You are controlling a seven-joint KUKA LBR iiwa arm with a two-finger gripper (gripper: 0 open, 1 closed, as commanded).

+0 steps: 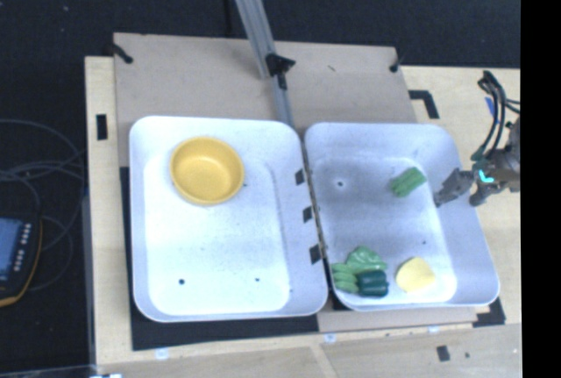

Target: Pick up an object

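In the right bin (pixel 351 148) a small light-green piece (pixel 408 181) lies near the far right wall. Along the near wall sit a bright green leafy lump (pixel 358 264), a dark green block (pixel 372 284) touching it, and a yellow rounded piece (pixel 415 275). My gripper (pixel 465 194) hangs over the right bin's right rim, just right of the light-green piece. It stands open, and I see nothing between its fingers.
A yellow bowl (pixel 207 170) sits in the far left part of the left bin (pixel 219 280). A grey metal post (pixel 250 3) slants up from behind the bins. Cables (pixel 493 104) hang at the right edge.
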